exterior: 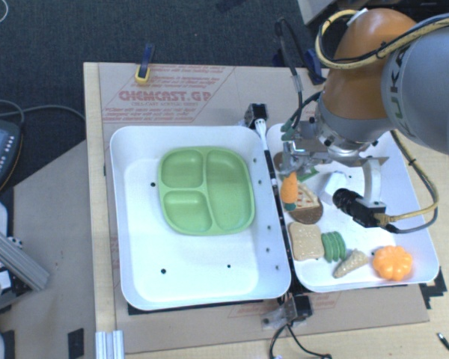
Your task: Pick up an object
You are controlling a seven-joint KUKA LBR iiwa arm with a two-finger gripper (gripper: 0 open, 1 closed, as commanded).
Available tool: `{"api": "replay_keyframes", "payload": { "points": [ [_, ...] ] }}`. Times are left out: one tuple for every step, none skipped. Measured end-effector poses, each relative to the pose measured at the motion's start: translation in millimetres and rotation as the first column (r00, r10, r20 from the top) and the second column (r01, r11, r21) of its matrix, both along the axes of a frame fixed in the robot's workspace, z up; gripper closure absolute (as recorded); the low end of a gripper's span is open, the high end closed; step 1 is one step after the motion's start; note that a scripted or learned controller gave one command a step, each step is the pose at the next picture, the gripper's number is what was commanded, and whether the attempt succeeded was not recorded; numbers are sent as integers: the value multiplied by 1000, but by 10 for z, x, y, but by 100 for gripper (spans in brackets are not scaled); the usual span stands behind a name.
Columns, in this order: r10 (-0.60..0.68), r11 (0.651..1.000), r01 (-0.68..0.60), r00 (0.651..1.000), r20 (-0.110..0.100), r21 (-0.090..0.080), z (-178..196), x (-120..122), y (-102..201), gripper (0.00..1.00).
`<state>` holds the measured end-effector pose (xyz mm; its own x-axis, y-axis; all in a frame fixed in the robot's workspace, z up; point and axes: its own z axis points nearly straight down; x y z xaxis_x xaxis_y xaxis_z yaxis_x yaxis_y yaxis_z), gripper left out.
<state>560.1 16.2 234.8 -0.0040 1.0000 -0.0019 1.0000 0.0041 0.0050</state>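
Honestly, I cannot tell how my two-finger claw (308, 158) is set; it hangs low in the right white bin (417, 200). Just below it lie a small orange toy piece (289, 190), a tan cracker-like slab (306, 241) and an orange pumpkin-shaped toy (392, 263). Nothing looks lifted yet, so the pick remains undone.

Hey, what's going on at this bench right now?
A grey robot arm reaches from the right over the right bin, above a cluster of toy foods: an orange piece, a bread slice, a green piece and a small pumpkin. The left bin holds a green divided plate.
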Motion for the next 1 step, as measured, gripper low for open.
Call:
{"api": "replay_keyframes", "payload": {
  "points": [
    [-6, 1000, 6, 1000, -7, 0, -51, -133, -82, 100]
  ]
}}
